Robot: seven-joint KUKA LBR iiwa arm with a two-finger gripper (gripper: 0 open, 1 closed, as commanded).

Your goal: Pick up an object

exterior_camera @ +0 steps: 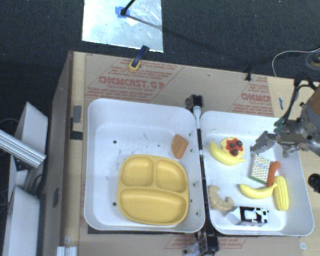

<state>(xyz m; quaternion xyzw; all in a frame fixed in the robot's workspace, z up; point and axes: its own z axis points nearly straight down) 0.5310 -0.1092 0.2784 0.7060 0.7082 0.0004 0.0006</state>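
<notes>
My gripper hangs over the back of the right bin, with its fingers open and nothing between them. Just below it lies a patterned flat piece, with an orange stick-shaped toy to that piece's right. To the gripper's left rests a yellow banana-shaped toy topped with red berries. Nearer the front lie a yellow banana, a corn cob, a beige lumpy piece and a black-and-white box.
The left bin holds a yellow divided plate and an orange-brown wedge near the divider. A black clamp sits where the bins meet at the back. Cables run behind the arm.
</notes>
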